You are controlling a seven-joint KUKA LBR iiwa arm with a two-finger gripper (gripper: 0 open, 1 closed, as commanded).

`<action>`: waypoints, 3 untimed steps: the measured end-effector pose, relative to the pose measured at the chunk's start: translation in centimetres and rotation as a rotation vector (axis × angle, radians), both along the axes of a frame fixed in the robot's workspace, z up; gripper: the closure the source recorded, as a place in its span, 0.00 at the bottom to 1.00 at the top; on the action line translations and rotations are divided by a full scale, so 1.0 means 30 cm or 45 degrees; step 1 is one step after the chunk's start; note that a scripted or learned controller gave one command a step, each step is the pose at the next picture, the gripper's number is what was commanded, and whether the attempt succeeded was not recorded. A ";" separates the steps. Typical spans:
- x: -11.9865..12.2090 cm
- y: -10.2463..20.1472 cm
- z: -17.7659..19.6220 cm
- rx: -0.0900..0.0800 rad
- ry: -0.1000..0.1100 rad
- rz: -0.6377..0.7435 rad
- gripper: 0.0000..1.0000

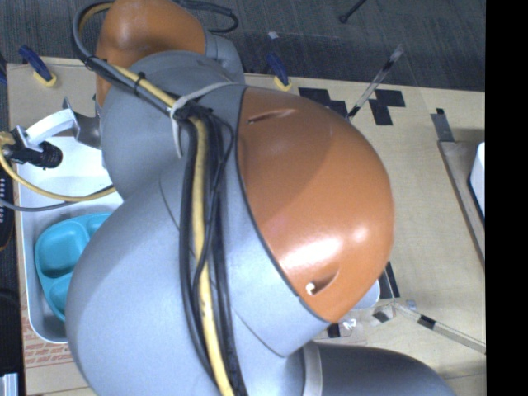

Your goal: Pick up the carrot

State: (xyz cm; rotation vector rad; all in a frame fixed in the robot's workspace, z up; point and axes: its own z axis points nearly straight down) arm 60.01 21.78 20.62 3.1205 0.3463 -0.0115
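The grey robot arm (165,246) bulks across most of the overhead camera view, its rounded joints very close to the lens. A large glossy orange cap (318,209) covers the joint at centre, and a second orange dome (148,23) sits at the top left. A bundle of black and yellow cables (202,246) runs down the arm's grey shell, tied near the top with a pale strap.

Behind the arm lies a light tan bench top (421,180). Black square markings (367,101) are printed on it near the top centre, and more black marks peek out by the arm's lower right edge. A thin metal rod (375,81) slants across the upper bench, and another rod (441,328) lies at the lower right. Blue clamps (37,64) grip the bench's far edge. Beyond the bench, the floor is dark grey carpet (330,7).

At the left, a slice of a white bin (29,304) is visible, holding a bright turquoise moulded object (62,250). A white fitting with a black knob (41,151) sits above it.

The gripper is hidden by the arm, so its state cannot be told. The carrot's place cannot be told either.
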 end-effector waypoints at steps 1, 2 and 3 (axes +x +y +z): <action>-0.293 -0.090 -0.218 0.004 0.014 0.019 0.00; -0.205 -0.252 0.073 0.012 -0.003 0.159 0.00; -0.409 -0.262 -0.331 0.011 0.001 0.529 0.00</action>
